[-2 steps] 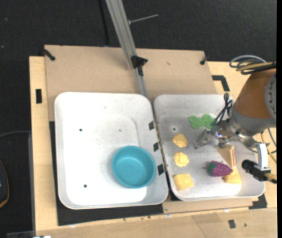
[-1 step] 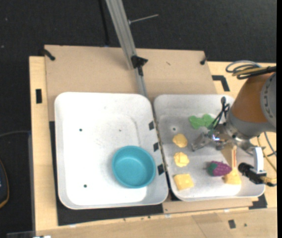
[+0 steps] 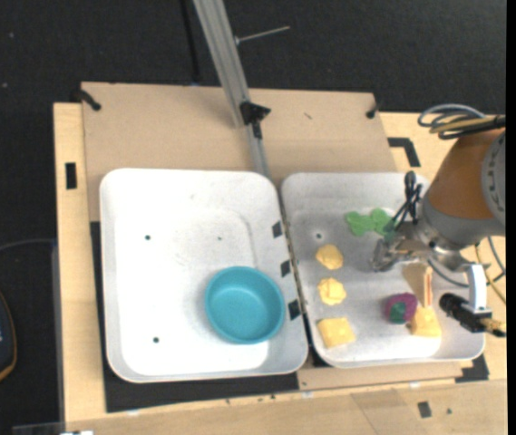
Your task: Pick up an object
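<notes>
Over the right bin [image 3: 330, 188], my gripper [image 3: 384, 254] hangs low beside a green object [image 3: 366, 221], near three yellow pieces [image 3: 330, 257]; whether my fingers are spread or closed, I cannot tell. Nothing shows between them. A purple object [image 3: 400, 308] lies further toward the bin's near edge. The risk, as I judge it: I close on bare floor between pieces, or nudge the green object aside. A blue bowl [image 3: 243, 303] sits in the left bin [image 3: 149, 207].

Dark floor [image 3: 22, 43] w/ tan bench [image 3: 176, 130], metal pole [image 3: 221, 48].
</notes>
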Robot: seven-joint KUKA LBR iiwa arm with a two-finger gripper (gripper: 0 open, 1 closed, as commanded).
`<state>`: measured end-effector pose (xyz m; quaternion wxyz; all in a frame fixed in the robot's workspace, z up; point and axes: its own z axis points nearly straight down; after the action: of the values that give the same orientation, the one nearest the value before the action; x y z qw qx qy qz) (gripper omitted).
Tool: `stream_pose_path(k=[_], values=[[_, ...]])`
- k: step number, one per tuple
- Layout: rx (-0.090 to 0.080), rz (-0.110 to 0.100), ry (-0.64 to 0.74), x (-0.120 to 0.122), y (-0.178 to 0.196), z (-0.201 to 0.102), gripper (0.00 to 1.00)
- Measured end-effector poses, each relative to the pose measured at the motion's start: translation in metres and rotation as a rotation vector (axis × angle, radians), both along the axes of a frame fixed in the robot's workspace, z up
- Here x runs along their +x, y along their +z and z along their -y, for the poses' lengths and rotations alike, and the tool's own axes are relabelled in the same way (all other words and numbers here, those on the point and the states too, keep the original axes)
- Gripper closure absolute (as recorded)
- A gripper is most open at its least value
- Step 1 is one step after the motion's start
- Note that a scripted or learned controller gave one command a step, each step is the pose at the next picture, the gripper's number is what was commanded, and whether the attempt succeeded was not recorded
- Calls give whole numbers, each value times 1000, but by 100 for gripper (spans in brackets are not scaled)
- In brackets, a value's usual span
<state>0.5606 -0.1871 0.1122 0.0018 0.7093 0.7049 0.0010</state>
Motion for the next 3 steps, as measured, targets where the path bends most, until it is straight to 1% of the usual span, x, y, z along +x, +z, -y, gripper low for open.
stream_pose_path(k=[1,2,3], values=[[1,-2,9,2,43,-6,100],[-1,-2,8,4,90,5,100],[-1,3,10,5,134,4,100]])
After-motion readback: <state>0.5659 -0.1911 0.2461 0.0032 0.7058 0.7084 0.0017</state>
